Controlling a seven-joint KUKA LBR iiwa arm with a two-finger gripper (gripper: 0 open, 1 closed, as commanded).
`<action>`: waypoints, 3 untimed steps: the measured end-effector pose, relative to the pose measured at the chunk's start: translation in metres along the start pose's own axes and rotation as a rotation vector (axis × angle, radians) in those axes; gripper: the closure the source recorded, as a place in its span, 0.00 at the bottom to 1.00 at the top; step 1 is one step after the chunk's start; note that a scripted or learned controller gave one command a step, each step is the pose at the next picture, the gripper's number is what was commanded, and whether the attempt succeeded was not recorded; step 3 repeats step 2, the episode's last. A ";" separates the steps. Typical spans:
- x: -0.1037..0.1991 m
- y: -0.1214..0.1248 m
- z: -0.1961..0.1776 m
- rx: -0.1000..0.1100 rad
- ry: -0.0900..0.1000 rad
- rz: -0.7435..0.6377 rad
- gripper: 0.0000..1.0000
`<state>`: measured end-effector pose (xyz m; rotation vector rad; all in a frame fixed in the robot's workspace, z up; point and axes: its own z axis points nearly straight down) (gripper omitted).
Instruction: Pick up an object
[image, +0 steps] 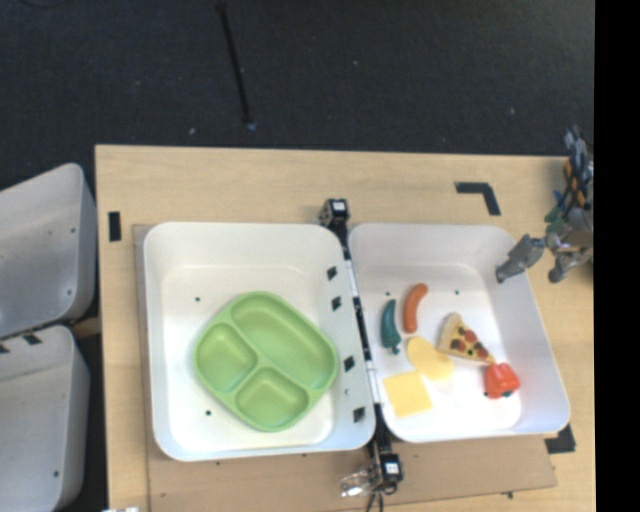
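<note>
The right bin (520, 300) holds several toy foods. There is an orange-red sausage (413, 307), a dark green pickle (389, 325), a pizza slice (463, 340), a red pepper (501, 380), a yellow cheese square (407, 393) and a pale yellow piece (430, 358). My gripper (537, 262) hangs over the bin's far right corner, beyond the rim, well apart from the foods. Its fingers (515, 259) are spread open with nothing between them.
A green divided plate (265, 360) lies in the left bin (165, 300). Black clips line the wall between the two bins (352, 310). White chair-like shapes (40, 260) stand off the bench's left side.
</note>
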<state>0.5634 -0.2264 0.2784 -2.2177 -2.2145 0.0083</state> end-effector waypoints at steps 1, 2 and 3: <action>0.001 0.002 -0.006 -0.010 -0.002 -0.002 0.00; 0.003 -0.002 0.056 -0.004 -0.002 -0.002 0.00; 0.003 -0.002 0.056 -0.004 -0.002 -0.002 0.00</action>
